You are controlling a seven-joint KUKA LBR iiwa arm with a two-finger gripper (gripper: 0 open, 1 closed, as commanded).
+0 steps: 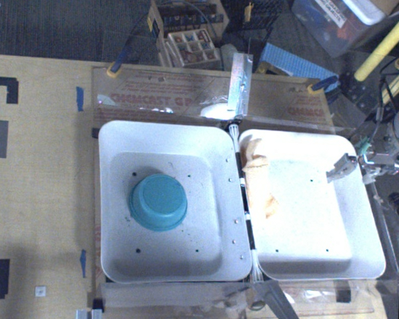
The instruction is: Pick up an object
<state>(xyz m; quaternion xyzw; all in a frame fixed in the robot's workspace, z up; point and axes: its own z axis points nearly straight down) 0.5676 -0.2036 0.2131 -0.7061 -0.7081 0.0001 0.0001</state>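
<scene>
1. Nearest the camera, the front rims of the two white bins sit side by side on the worktop (33,147), touching along the middle seam.
2. The left bin (120,141) holds one thing: a blue bowl (158,201), lying mouth-down near the middle of the floor. It looks like light, stiff plastic with smooth, probably slippery sides. I'd say a pinch across the upturned base is the best bet, since the rim sits flat against the bin.
3. The right bin (316,221) holds a pale tan object (257,175) pressed along its left wall, running from the far corner toward the middle. It looks soft and light, and its shape is hard to read. That wall crowds any grip, so I'd come in from its open right side.
4. At the right bin's far right rim hangs the claw (342,166), well apart from both things and holding nothing that I can see. Whether it stands wide or narrow, I cannot tell.
5. Beyond the bins lies a flat cardboard strip (163,97), then floor clutter.
</scene>
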